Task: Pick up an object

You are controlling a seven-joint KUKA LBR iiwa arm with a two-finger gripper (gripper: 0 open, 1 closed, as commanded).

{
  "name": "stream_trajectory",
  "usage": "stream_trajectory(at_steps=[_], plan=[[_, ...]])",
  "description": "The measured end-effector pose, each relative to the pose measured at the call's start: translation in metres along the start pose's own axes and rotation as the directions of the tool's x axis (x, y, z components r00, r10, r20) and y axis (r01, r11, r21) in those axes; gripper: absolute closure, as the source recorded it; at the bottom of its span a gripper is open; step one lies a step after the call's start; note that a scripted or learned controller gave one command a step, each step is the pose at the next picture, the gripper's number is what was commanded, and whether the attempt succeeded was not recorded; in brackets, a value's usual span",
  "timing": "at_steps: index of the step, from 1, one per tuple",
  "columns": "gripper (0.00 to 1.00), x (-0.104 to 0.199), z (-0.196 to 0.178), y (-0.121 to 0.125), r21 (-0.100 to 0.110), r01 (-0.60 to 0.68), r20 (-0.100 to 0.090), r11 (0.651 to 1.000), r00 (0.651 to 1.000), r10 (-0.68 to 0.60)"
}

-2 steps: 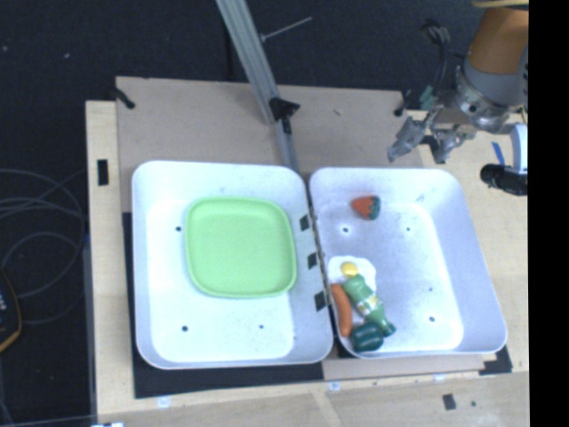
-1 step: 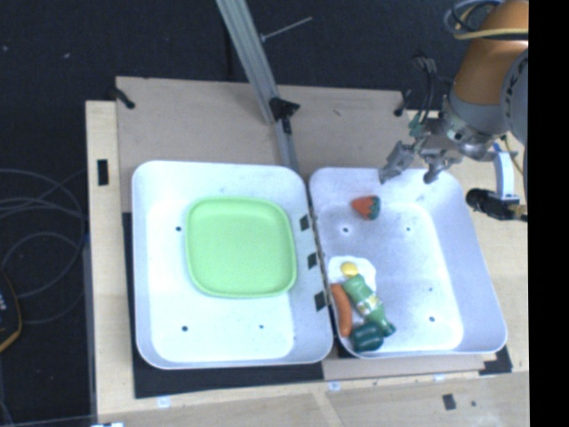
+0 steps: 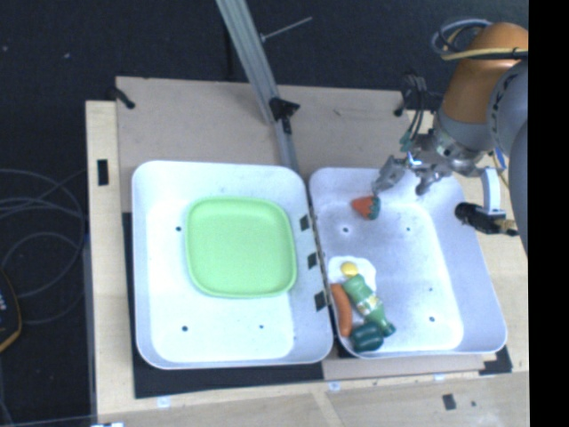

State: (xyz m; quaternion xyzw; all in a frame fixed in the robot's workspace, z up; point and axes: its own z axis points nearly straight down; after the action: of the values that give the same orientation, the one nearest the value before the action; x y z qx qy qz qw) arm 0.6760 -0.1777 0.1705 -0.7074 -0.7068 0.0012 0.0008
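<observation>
Left bin (image 3: 160,238): green plate (image 3: 240,245) centred. Right bin (image 3: 462,283): toy cluster at near-left corner, green bottle (image 3: 364,299), carrot (image 3: 342,309), fried egg (image 3: 350,267). Gripper (image 3: 407,178) at far edge, fingers spread wide, holding nothing; small orange-green toy (image 3: 365,206) just left.

A pale wooden bench (image 3: 222,114) stands on a dark, almost black floor (image 3: 53,43). A grey metal pole (image 3: 253,56) slants up from the bench's far edge, clamped near the middle. Loose dark cables (image 3: 36,238) curl over the floor off the bench's left edge. A black mat (image 3: 133,372) shows along the bench's near left corner. The light is even and flat.
</observation>
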Motion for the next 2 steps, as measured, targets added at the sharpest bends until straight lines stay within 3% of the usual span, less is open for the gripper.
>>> stream_trajectory(at_steps=[1,2], plan=[[0.0,-0.003,0.06,0.006,0.002,0.0,-0.001,1.0,1.0,0.0],[1.0,-0.004,0.044,0.008,-0.007,0.001,0.002,1.0,1.0,-0.001]])
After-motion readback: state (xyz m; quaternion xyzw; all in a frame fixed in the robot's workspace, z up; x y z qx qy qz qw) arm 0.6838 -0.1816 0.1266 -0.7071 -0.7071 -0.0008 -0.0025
